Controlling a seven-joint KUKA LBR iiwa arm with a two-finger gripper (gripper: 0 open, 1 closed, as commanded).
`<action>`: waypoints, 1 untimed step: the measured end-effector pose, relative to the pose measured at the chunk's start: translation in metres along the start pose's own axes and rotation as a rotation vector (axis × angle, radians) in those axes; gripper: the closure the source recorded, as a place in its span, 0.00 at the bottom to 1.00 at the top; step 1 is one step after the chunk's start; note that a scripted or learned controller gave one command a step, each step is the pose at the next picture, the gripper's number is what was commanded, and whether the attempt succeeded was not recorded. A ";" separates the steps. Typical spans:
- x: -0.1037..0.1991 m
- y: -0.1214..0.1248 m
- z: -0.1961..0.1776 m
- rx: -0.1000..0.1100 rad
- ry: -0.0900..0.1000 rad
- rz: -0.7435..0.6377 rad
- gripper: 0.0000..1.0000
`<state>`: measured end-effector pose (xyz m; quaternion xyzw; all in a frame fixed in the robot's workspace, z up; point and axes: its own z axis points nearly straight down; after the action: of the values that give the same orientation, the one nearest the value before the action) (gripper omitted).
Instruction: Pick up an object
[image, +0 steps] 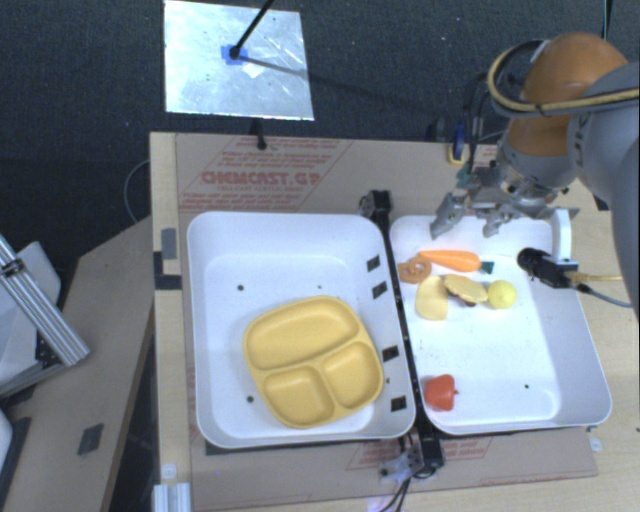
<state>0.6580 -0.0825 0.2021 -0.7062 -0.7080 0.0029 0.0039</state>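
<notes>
The grey two-finger tool (470, 218), fingers spread and grasping nothing, hovers above the long orange carrot (450, 261) in the right shallow white bin (560, 370).

Left white plastic bin (215, 300): yellow three-compartment tray (313, 359). Right white plastic bin (560, 370): orange carrot (450, 260), red pepper-shaped piece (440, 391), yellow lemon-like ball (502, 294), pale yellow slice (432, 299). Grey metal claw (470, 217). Tan counter (110, 300) with red lettering.
</notes>
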 end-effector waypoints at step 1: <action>0.000 0.003 -0.007 -0.011 -0.001 -0.001 0.00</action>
<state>0.6606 -0.0825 0.2089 -0.7057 -0.7085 -0.0006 -0.0006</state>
